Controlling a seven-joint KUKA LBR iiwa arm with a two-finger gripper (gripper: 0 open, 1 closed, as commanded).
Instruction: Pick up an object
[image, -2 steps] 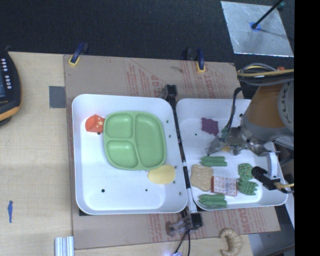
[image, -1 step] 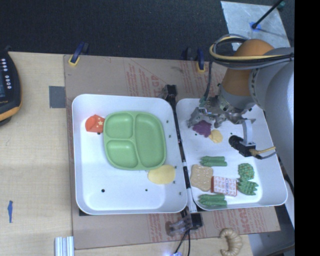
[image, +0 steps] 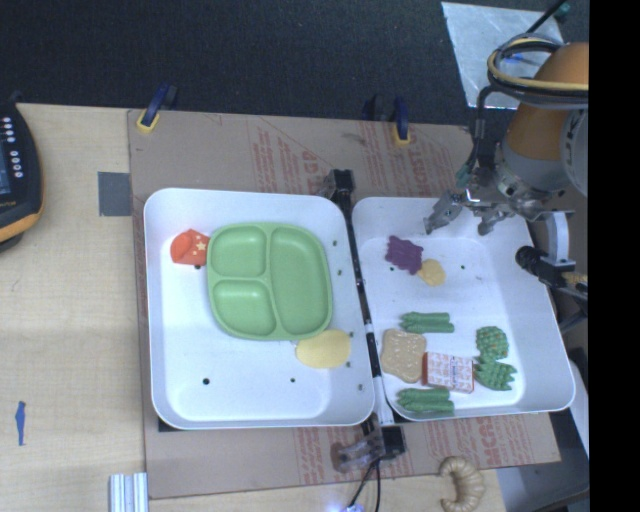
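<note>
My pincer (image: 463, 213) hung over the far edge of the right bin (image: 540, 330), its two fingers spread apart with nothing between them. Below and to the left of it, on the bin's white floor, lay a purple piece (image: 404, 253) with a small yellow piece (image: 432, 272) just beside it. Nearer the front of that bin sat a cluster: a green bean pod (image: 427, 322), a slice of toast (image: 403, 355) touching a red-and-white packet (image: 449, 372), a second green pod (image: 424, 402) at the front rim, and two leafy green pieces (image: 493, 357) on the right. The left bin (image: 180, 390) held a green divided plate (image: 270, 279), a red piece (image: 189, 247) against its left side, and a yellow lemon-like piece (image: 323, 349) at its front corner. Both bins rested on brown cardboard (image: 250, 150) clamped to the surface (image: 60, 330).
</note>
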